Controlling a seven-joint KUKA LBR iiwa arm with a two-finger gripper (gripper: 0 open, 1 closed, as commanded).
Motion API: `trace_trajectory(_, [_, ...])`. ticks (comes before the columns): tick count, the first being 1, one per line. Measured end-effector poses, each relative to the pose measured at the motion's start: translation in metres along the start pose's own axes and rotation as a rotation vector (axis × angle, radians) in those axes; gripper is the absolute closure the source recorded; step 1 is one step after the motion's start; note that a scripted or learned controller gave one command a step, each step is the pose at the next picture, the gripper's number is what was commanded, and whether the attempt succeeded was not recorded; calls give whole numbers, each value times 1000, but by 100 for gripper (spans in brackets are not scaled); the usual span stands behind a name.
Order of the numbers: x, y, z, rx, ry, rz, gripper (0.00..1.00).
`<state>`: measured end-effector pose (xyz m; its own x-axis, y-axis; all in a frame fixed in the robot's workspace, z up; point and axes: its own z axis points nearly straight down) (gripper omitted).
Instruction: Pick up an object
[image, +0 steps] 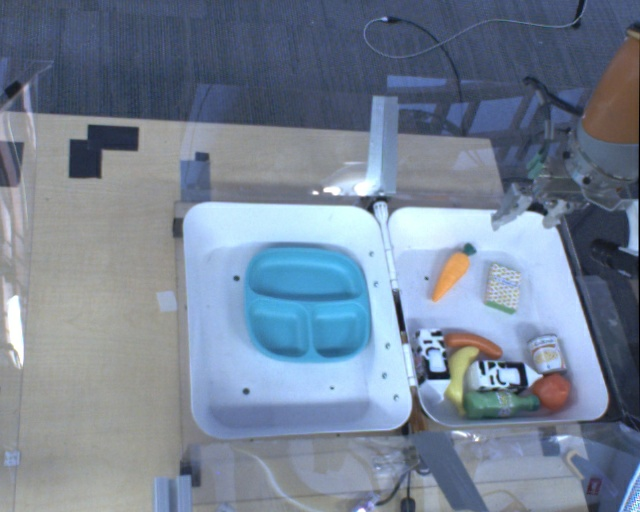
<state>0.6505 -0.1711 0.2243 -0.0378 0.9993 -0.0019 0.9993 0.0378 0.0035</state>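
I see the gripper (530, 208) hanging at the far right corner of the right bin (420, 235), its two fingers spread apart with nothing between them; it sits above the bin's back rim, well apart from every object; so I judge the step in hand to be the approach before a pick. The loose things lie nearest: the carrot (451, 274) on bare floor towards the middle of the bin, and the small patterned box (503, 287) just to its right, neither touching anything; I would choose one of these, since the front corner is crowded, with a sausage (474, 343), a banana (458, 374), a green bottle (500, 403), a tomato (553, 391) and a small can (545, 353) packed together. For the carrot I would turn the fingers across its narrow width, centre over its thick middle, come straight down and close only once low; the blue tray (305, 315) in the left bin (215, 300) plays no part.
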Motion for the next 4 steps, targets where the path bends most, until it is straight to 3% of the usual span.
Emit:
trace_trajectory(1, [-33, -21, 13, 2, 1, 205, 0])
trace_trajectory(2, [0, 9, 111, 4, 2, 68, 0])
trace_trajectory(3, [-15, -38, 136, -10, -2, 40, 0])
trace_trajectory(4, [-13, -36, 126, -12, 0, 36, 100])
